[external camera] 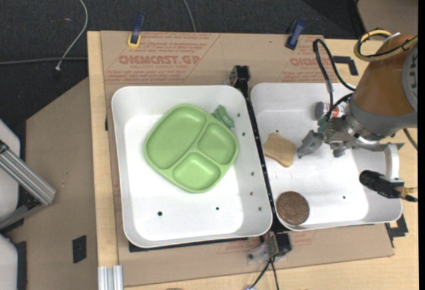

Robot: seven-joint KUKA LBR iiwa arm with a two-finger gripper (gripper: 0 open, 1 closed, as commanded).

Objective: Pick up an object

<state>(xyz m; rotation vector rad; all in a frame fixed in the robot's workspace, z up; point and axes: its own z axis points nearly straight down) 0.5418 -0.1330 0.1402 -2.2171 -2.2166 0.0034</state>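
the tan sponge (279,149) lies just left of the open, empty jaws in the right bin (345,212).

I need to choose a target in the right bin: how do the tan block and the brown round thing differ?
The tan block is light tan and roughly rectangular; the brown disc is dark brown and round. The block lies near the right bin's left wall, close to the claw; the disc sits at the bin's front-left corner, farther from the claw. The block lies at a slant; the disc lies flat. Both are small, loose, and in the right bin.
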